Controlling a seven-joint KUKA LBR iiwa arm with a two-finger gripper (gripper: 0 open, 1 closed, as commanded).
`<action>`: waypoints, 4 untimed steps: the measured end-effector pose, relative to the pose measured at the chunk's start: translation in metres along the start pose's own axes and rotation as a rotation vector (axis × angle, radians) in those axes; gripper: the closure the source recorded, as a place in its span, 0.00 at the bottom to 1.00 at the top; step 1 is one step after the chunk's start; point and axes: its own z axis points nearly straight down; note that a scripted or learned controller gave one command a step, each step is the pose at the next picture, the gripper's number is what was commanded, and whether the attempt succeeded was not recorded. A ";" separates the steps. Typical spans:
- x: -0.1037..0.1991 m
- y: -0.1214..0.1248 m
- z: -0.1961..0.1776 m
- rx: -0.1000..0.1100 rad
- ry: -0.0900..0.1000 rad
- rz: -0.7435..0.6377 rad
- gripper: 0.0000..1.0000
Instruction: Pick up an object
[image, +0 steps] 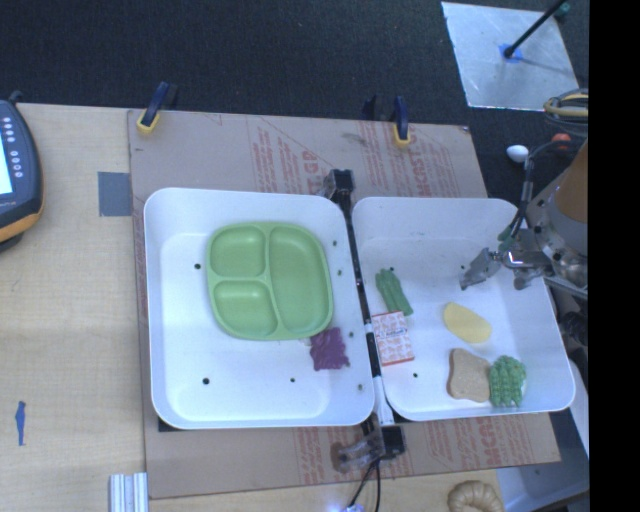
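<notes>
My gripper (501, 277) hangs over the right bin (430, 225) near its right wall, open, with nothing between its fingers. Just below it lies a yellow oval piece (466, 322). Nearer the front are a bread slice (467, 375) and a green broccoli (507, 381), touching each other. A green bean pod (393, 292) and a red-and-white packet (391, 338) lie by the bin's left wall. In the left bin (180, 380), a green divided plate (270, 280) sits with a purple object (328, 349) at its lower right corner.
The grey arm with its orange band (570, 190) enters from the right edge. Black clips (341, 184) join the bins at the centre divider. A handheld controller (12, 170) lies at the far left. A pretzel-like object (476, 495) sits off the bench's front.
</notes>
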 end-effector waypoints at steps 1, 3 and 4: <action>0.059 -0.079 0.060 0.019 0.010 -0.004 0.00; 0.130 -0.081 -0.017 0.011 0.009 -0.017 0.00; 0.073 -0.029 0.078 0.002 0.006 -0.003 0.00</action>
